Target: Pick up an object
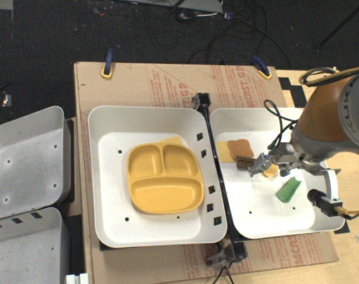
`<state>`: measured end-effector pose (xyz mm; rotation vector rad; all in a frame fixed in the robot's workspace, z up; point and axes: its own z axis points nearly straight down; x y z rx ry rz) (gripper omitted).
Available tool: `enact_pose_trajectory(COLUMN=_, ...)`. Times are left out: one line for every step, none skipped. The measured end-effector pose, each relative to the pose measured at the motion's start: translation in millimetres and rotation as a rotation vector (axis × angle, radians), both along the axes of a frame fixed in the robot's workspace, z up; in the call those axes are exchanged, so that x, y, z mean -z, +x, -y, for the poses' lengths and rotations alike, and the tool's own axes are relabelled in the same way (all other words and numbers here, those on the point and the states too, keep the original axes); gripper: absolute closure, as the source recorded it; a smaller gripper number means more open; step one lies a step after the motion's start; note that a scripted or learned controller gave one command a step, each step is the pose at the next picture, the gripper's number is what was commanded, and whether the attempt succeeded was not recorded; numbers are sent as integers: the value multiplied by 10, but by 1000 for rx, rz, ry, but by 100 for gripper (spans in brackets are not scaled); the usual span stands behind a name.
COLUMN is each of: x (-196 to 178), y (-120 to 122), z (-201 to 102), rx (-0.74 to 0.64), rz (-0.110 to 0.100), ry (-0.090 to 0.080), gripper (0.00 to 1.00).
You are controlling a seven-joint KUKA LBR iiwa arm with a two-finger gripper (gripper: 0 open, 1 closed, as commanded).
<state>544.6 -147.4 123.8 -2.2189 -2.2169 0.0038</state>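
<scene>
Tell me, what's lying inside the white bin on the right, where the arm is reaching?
The right bin holds a brown block, a green block and something small and yellowish beside the gripper. Whatever lies under the arm is covered.

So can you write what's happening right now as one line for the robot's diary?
stage: reaching | gripper: low in right bin, by brown block | green block: loose, same bin | yellow divided tray: left bin
</scene>
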Motion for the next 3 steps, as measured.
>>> enact_pose_trajectory(x=338, y=-7, z=-7, rx=0, rz=2, ry=-1, gripper=0)
enact_pose_trajectory(x=215, y=5, z=-5, rx=1, rz=6, ry=-2, gripper=100)
enact_pose_trajectory(x=-229, y=22, z=59, rx=1, rz=9, ry=-3, gripper=100)
